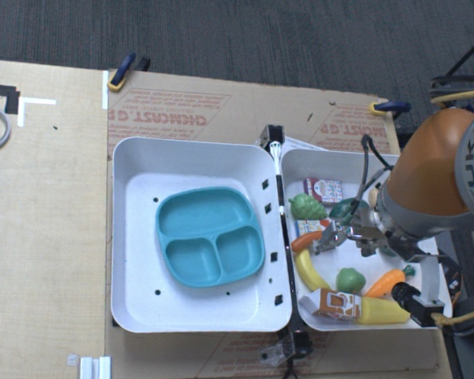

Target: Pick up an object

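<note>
While the gripper point(324, 241) hangs with fingers apparently spread, holding nothing, the banana point(308, 271) lies just below it, long axis slanting down-right.

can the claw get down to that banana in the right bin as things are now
Probably yes. The claw hangs in the right bin just above the banana, whose top lies bare, though an orange piece crowds its upper end.

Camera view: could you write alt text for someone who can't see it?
A grey and orange robot arm reaches from the right, its tool low over a white bin of toy food, including a banana and a carrot. The left bin holds a teal divided plate.
</note>
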### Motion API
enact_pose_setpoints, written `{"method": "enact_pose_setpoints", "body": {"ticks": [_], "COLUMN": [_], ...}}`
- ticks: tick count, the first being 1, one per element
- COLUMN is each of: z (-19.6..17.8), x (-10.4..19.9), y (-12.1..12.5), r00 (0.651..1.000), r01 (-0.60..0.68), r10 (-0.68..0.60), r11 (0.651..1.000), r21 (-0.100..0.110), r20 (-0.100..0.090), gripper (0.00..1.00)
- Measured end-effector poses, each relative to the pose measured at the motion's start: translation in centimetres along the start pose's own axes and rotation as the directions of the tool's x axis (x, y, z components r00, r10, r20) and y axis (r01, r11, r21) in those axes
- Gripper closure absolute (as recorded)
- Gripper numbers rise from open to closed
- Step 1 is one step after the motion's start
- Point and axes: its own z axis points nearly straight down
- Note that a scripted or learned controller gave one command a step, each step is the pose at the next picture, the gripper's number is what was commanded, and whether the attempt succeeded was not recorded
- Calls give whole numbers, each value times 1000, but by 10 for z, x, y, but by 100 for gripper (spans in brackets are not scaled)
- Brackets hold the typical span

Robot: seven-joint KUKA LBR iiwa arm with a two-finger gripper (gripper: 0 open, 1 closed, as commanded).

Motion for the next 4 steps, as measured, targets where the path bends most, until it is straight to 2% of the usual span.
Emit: {"method": "enact_pose_setpoints", "body": {"ticks": [1,2,3,4], "z": [0,0,96,96], "x": [14,-3,-40,-37], "y": [47,118,72,34], "r00": [1000,1000,1000,1000], "r01": [4,6,1,0], "r10": [-4,-6,-1,0], "r11": [1000,1000,1000,1000], "r21": [-1,0,-4,-10], "r20": [1,1,0,0], "gripper": [0,0,0,0]}}
